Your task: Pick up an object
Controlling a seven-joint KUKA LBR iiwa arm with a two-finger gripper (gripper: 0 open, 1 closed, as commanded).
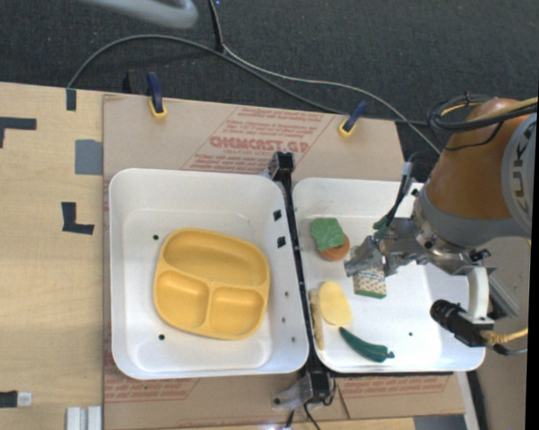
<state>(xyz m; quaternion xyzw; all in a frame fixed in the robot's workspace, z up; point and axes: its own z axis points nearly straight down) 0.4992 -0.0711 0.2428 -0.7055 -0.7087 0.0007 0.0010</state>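
I see a small patterned sponge (pixel 371 283) in the right bin (pixel 424 350), right under the gripper (pixel 375 259); I cannot tell whether it is gripped. Nearby lie a green-and-orange toy (pixel 329 238), a pale yellow piece (pixel 335 304) and a dark green pepper (pixel 366 346). A yellow divided plate (pixel 212 283) sits in the left bin (pixel 129 275).

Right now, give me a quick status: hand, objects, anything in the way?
Hand low in right bin, over a patterned block; grip unconfirmed. Green-orange toy, yellow piece, green pepper lie loose nearby. Yellow tray in left bin.
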